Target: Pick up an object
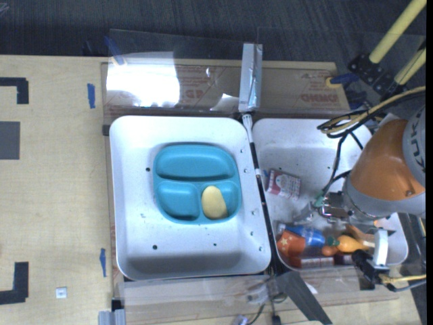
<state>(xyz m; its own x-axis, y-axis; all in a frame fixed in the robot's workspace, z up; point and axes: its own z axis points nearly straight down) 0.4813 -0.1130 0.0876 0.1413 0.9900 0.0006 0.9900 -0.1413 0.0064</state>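
The arm [389,171] is grey with a broad, rounded orange band. Black cables [352,124] loop along it. Its wrist is shiny metal.

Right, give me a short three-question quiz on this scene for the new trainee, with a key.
1. True or false: the yellow egg-shaped object lies in the right bin.
2. Multiple choice: the blue divided tray sits in A) the left bin, B) the right bin, C) on the wooden bench.
3. Fill in: the arm, with its orange band, reaches over the ____ bin.

Key
1. False: it rests in a lower right compartment of the tray, in the left bin.
2. A.
3. Right: it hangs above that bin's lower part, near a pile of small items there.
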